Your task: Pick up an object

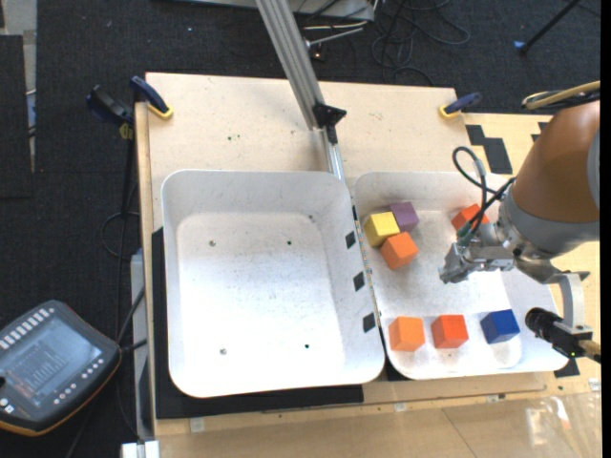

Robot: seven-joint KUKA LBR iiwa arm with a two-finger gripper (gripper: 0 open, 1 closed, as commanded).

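Several coloured blocks lie in the right bin (pixel 426 292). A yellow block (pixel 382 225), a purple block (pixel 405 215) and an orange block (pixel 400 249) cluster at its back left. Along the front edge sit an orange block (pixel 408 333), a red-orange block (pixel 450 331) and a blue block (pixel 499 326). Another red-orange block (pixel 465 218) at the back is partly hidden by cables. My gripper (pixel 456 268) hangs over the bare middle of the right bin, right of the orange block of the cluster, with nothing visibly held.
The left bin (pixel 173 191) lies beside the right one. A slanted metal pole (pixel 295 57) ends at the bins' shared back edge. Clamps (pixel 153 97) (pixel 459 105) grip the board's far corners. A teach pendant (pixel 50 363) rests on the floor at lower left.
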